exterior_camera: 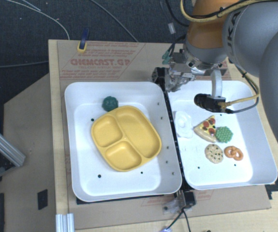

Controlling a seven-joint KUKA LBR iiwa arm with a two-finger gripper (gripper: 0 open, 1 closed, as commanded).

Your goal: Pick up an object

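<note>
- Pizza slice (205, 128): toy, in the right bin (255, 170), the landmark here.
- Green broccoli piece (223, 134): touching the slice's right side.
- Cookie (214, 153), pretzel (233, 152): just below the slice.
- White object (183, 123): left of the slice.
- Yellow divided plate (125, 137), dark green item (110, 103): far left, in the left bin (76, 144).
- Gripper (175, 79): above-left of the slice, over the bins' shared edge; grip state cannot be told.

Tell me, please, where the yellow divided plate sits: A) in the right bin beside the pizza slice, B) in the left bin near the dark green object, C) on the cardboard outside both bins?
B: the yellow divided plate lies in the left bin, just below the dark green object.
</note>
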